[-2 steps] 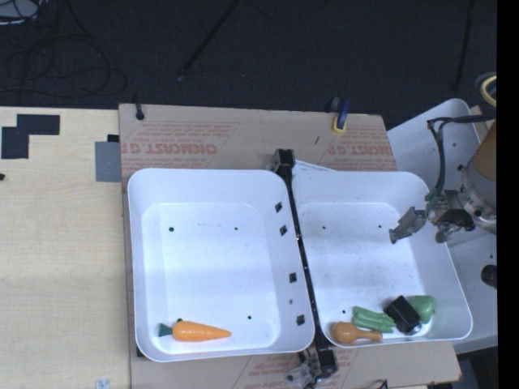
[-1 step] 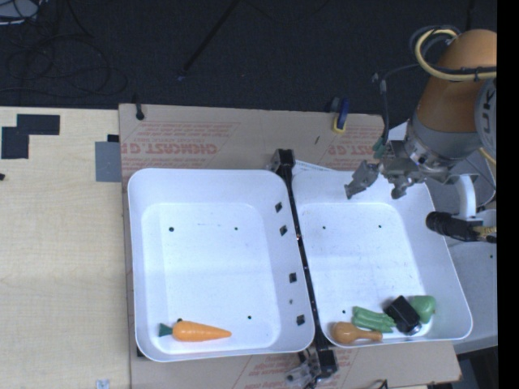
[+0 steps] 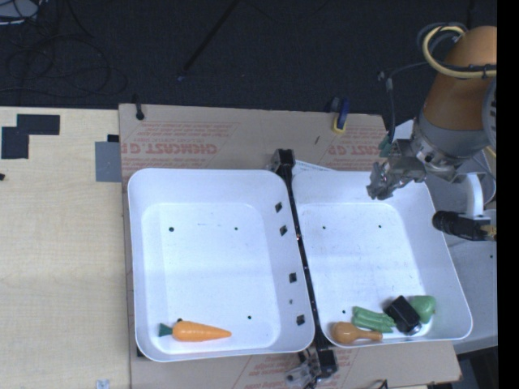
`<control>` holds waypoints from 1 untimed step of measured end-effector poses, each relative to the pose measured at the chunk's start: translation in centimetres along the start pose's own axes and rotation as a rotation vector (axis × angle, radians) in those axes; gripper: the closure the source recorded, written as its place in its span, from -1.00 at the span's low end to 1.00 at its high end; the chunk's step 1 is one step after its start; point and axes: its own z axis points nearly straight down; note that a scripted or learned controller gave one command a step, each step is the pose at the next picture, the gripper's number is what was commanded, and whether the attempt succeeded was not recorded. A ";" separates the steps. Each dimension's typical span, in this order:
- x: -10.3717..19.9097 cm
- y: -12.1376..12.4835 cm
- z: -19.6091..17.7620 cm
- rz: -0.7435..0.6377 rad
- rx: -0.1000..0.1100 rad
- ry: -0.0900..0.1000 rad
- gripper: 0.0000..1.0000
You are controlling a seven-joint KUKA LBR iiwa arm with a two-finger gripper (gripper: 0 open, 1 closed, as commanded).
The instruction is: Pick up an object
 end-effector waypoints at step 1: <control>2.4 1.9 -5.0 0.000 -0.008 -0.001 1.00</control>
